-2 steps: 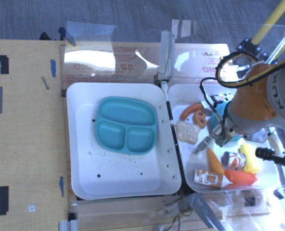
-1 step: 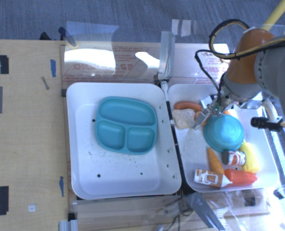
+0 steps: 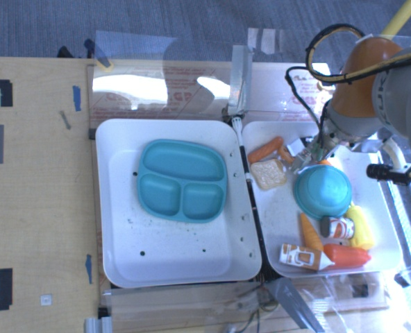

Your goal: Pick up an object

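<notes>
A: Bowl, the teal one, sits upside down in the right bin, at the middle right of the frame, and looks like the nearest candidate for the end effector, which hangs just above its upper-left edge.

B: Is the end effector open or closed?

A: I cannot tell; the wrist and cables hide that part.

B: How will the bowl handle?

A: My guess is light, stiff plastic, smooth and slippery on the dome. A pinch over the rounded top would likely slide off. The rim, where it meets the bin floor, is the better hold, though there is little room to get under it.

B: Anything easier nearby?

A: The carrot and the slice of bread lie just left of the bowl, at the bin's upper left. Both seem light toy pieces; the carrot is narrow enough to pinch across its middle. The teal divided plate lies in the left bin, well apart.
</notes>
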Available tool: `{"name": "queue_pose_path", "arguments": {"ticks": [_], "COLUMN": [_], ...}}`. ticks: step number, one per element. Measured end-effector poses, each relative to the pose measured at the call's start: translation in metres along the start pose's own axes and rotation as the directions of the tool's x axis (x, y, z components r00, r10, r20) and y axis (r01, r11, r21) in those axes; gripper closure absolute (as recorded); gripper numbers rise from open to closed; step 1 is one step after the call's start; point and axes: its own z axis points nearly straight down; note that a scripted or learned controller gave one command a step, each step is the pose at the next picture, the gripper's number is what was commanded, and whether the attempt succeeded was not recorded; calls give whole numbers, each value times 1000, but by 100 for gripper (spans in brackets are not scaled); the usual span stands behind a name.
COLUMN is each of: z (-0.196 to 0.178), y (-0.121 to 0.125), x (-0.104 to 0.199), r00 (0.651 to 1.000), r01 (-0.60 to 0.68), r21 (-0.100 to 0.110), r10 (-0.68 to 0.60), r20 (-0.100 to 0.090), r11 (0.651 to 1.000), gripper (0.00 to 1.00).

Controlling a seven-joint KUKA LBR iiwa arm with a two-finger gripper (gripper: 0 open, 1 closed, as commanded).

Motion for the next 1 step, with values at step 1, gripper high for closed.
{"name": "queue_pose_path", "arguments": {"ticks": [1], "z": [5], "y": [-2], "x": [6], "r00": [1000], "r01": [1], "r21": [15], "r10": [0], "r20": [-23], "r11": [1000], "gripper": [0]}}
